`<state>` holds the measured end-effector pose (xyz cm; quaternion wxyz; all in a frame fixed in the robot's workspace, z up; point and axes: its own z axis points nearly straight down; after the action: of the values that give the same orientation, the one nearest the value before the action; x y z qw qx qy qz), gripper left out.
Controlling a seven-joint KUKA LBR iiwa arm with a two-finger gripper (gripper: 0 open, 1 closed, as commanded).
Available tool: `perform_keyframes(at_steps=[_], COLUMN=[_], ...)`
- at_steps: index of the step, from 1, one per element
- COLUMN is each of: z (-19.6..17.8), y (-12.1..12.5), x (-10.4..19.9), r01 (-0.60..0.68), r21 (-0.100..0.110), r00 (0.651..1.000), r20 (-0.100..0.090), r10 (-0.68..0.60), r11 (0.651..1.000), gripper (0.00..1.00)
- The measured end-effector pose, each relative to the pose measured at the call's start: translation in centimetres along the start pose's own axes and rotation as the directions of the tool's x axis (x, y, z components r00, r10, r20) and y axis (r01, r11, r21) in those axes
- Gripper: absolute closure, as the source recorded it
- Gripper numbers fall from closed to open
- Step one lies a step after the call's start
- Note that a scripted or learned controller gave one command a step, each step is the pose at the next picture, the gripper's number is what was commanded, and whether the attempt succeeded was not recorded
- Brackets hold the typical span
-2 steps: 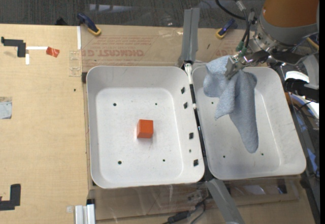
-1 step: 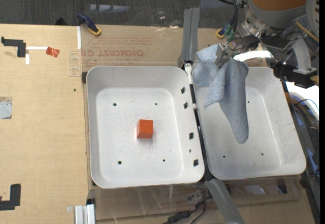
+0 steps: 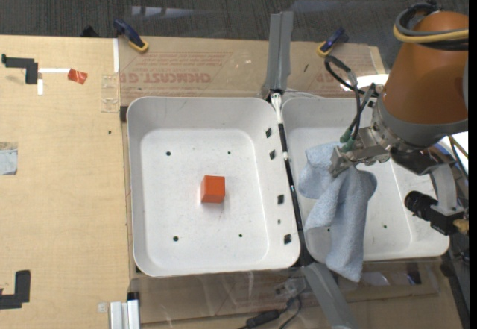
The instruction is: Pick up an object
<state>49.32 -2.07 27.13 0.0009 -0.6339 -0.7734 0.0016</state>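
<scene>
A light blue-grey cloth [image 3: 339, 215] lies in the right bin [image 3: 417, 242], its lower end draped over the bin's front left corner. Its upper part is bunched up and rises to my gripper [image 3: 352, 160], which is shut on a fold of the cloth near the bin's left side. The grey arm with its orange band [image 3: 428, 59] comes in from the upper right above that bin. A small orange-red cube [image 3: 213, 189] sits alone near the middle of the left bin [image 3: 149, 171], well away from the gripper.
A metal divider [image 3: 279, 66] and black clips run along the seam between the two bins. Cardboard with clamps [image 3: 134, 38] lies behind the bins. A wooden board [image 3: 52, 186] lies to the left. Cables and a black fitting [image 3: 428, 208] hang by the arm.
</scene>
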Motion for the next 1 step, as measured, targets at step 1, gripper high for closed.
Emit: perform_keyframes(at_steps=[1], z=[4.48], y=[6.87], x=[3.60], r01=[-0.204], r21=[0.001], r00=[0.979], r20=[0.001], r10=[0.204], r11=[0.979], gripper=[1.00])
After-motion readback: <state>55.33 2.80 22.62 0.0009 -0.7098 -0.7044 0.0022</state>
